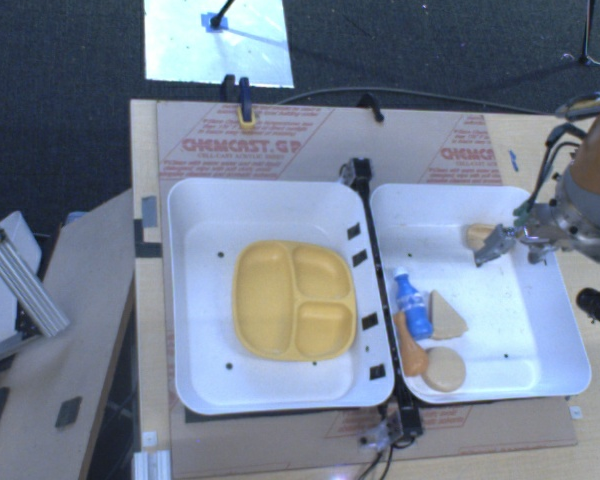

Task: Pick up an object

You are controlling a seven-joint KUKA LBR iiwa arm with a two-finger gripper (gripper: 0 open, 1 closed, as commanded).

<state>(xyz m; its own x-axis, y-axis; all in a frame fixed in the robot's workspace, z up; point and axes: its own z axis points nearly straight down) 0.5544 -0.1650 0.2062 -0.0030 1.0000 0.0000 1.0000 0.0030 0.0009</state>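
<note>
My gripper (513,251) hangs over the far right part of the right bin (560,313). It is open, with nothing between its fingers. A small tan block (476,234) lies just left of the left fingertip (488,249), close to or touching it. Toward the bin's near left side lie a blue bottle (411,306), a tan wedge (446,318), an orange carrot-like piece (410,350) and a round tan disc (444,370).
The left bin (195,268) holds a yellow divided plate (295,300). A black divider with clips (372,278) runs between the bins. A cardboard sheet (310,138) lies under both bins. The arm's wrist (590,193) stands at the right edge.
</note>
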